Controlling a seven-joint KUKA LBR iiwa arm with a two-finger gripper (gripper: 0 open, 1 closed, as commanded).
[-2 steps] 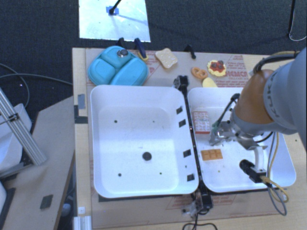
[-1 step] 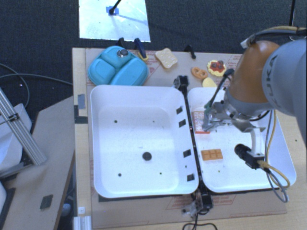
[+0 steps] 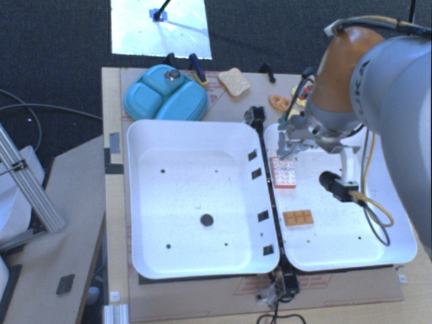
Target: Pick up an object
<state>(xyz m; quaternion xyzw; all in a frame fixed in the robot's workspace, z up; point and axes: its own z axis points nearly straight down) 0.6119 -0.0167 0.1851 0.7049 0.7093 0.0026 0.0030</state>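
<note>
Near edge: cables and a connector (image 3: 280,290) are seen at the front of the bench, at the join of the two bins. In the right bin (image 3: 378,248) a small orange-brown waffle-like tile (image 3: 298,218) lies flat near the divider, untouched. Just beyond it a small white-and-red packet (image 3: 284,173) lies flat, also close to the divider. In the left bin (image 3: 148,248) a small dark disc (image 3: 206,219) is seen on the floor, well apart from everything else. The gripper (image 3: 289,142) is positioned just above the far end of the packet; whether contact is made cannot be told, and finger state cannot be told either, the tips being lost against the white bin. The grey arm (image 3: 398,79) with orange band (image 3: 341,63) comes in from the right over the right bin. Behind the bins, a blue container (image 3: 165,94), a toast-like piece (image 3: 234,82) and a small orange item (image 3: 279,102) are resting on the bench.
</note>
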